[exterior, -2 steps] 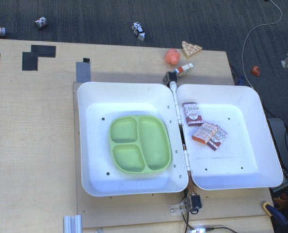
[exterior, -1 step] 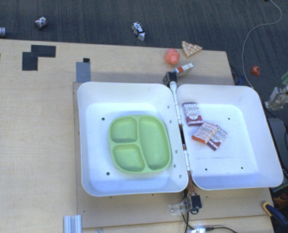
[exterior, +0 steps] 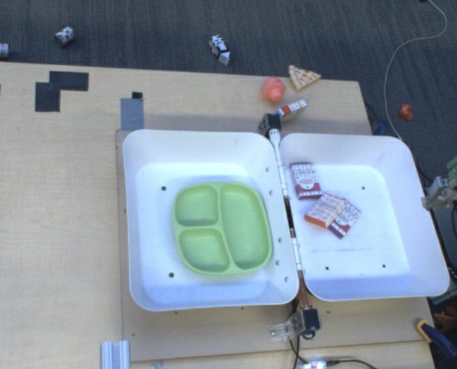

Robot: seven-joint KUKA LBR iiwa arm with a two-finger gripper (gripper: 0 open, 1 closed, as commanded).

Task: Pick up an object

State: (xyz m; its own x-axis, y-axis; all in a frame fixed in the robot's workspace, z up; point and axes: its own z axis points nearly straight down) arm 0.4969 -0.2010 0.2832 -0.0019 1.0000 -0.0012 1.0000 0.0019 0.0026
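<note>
Red-and-white snack packets [exterior: 332, 211], right bin [exterior: 382, 283], lying left of gripper [exterior: 442, 194] at bin's right rim; grip state indiscernible.

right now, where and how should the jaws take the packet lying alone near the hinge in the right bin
Take the lone packet across its two long edges, coming straight down from above. It lies flat on the right bin floor, roughly rectangular, apart from the overlapping packets below it, so its sides look free. The hinge wall is close, so centre the grasp carefully.

Single fixed camera, high above bench [exterior: 51, 229], slanted downward, distant; both white bins [exterior: 148, 206] in full frame, floor beyond.
</note>
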